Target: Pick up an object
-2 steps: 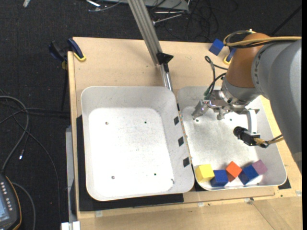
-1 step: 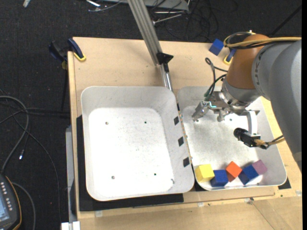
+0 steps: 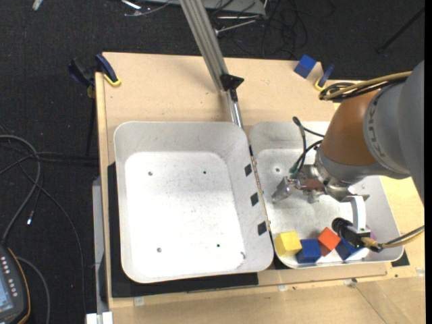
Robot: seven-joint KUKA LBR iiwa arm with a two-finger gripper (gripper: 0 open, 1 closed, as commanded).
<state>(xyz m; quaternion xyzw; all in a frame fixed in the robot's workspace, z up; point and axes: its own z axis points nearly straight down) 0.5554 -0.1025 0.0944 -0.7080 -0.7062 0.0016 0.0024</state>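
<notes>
The tool (image 3: 291,186) is seen low over the bare floor of the right bin (image 3: 270,137), toward that bin's left side, and whether it is wide or narrow cannot be told from this angle; nothing is seen held in it. The likely targets are gathered along the bin's near edge: a yellow block (image 3: 287,242), a blue block (image 3: 310,250) touching it, an orange block (image 3: 329,239) just beside that, and another blue piece (image 3: 345,250) partly hidden behind a dark part. For a clean pick, the yellow block is judged the best bet, since its left side is free; the tool would best be brought squarely over it, lined up across two free faces, and lowered without the neighbours being nudged. The crowding and the bin wall close by are judged the main hazards. The blocks look hard, matte and sharp-edged, easy to clamp if centred. The bins are smooth white plastic with rounded corners, speckled with scuffs. The left bin (image 3: 128,181) sits alongside on the pale wooden desk (image 3: 169,86), where one more blue block (image 3: 306,65) lies well apart.
</notes>
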